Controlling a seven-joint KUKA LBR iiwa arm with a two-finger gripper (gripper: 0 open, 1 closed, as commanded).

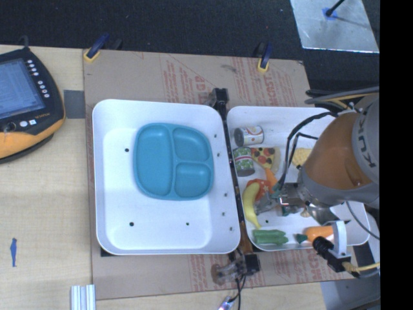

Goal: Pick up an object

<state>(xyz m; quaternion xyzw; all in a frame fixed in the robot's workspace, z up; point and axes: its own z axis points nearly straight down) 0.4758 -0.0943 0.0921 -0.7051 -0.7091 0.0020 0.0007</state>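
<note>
The gripper [270, 202] is down low in the right bin [284, 116], its metal fingers pointing toward the bin's left wall, and from where I stand I cannot tell whether the jaws are open or closed, or whether anything sits between them. Right at the fingertips lies a red toy pepper [255, 187], with a yellow banana [249, 208] curving just beyond it along the left wall. An orange carrot [270, 175] lies just above the gripper. Just below the fingers a green vegetable [270, 237] rests against the near wall. Farther up from the jaws stand a green-labelled can [244, 161] and, past it, a small white can [250, 135] on its side. Behind the gripper the grey arm with its orange band [335, 157] covers the bin's right side. Well off beyond the fingertips, the left bin [116, 192] holds a blue divided plate [173, 161].
</note>
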